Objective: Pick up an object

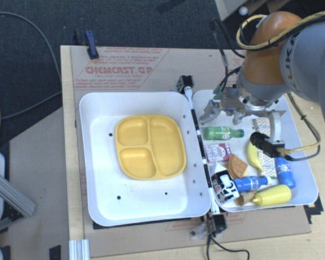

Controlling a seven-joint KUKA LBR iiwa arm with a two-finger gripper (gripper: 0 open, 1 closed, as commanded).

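Under my bench the floor (pixel 38 15) is a dark carpet with a fine grain. A thin grey cable (pixel 47 42) lies on it in a curve at the upper left. The bench top is a brown board (pixel 122 69) with red printed letters. A blue clamp (pixel 90 44) sits at its upper edge. At the lower left I see a grey metal rail (pixel 11 191), placed at a slant. The light is even and soft.

Yellow divided plate (pixel 150 146) in left bin (pixel 92 161), gripper (pixel 226 108) above green bottle (pixel 222 132)
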